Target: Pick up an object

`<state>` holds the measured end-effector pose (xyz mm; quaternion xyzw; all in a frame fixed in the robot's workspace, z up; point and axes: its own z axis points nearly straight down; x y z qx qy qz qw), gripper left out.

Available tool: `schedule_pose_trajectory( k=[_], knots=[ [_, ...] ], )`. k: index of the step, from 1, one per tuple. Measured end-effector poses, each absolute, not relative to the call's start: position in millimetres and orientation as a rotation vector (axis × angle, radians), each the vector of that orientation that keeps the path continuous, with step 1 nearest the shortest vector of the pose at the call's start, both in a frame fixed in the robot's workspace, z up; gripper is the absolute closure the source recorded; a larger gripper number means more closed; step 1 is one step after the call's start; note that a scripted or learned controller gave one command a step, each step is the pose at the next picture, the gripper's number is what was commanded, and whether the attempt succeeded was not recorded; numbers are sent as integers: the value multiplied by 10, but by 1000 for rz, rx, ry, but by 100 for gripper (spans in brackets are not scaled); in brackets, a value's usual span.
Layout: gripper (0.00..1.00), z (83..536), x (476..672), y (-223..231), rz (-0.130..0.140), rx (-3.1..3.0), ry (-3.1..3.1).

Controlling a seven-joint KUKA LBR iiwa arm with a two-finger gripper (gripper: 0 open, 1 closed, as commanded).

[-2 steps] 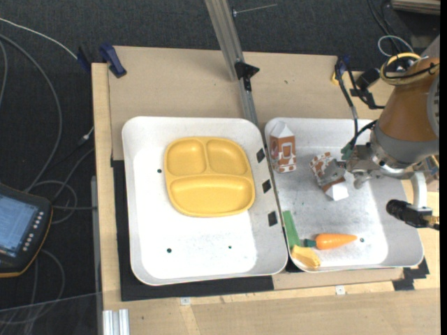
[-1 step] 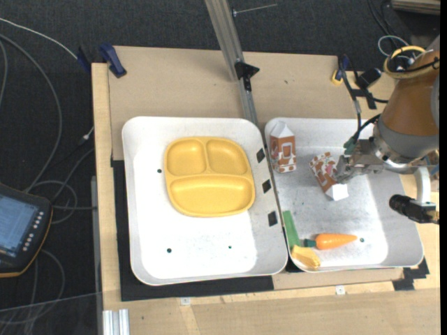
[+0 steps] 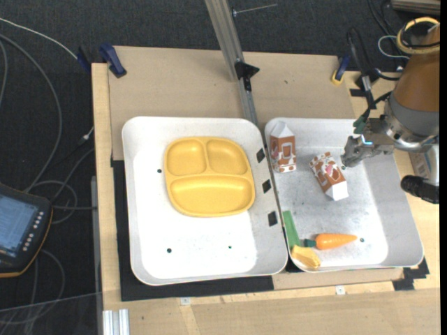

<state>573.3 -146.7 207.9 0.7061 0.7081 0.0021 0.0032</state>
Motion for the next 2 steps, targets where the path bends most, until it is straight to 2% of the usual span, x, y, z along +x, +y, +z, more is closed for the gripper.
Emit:
schedule_pose_trajectory(
  k=[1,2],
  knots=[
    [100,2445,5748,-1465,5,2216,2220],
    [100,2360,5799,-917,2,2217,2231]
  ],
)
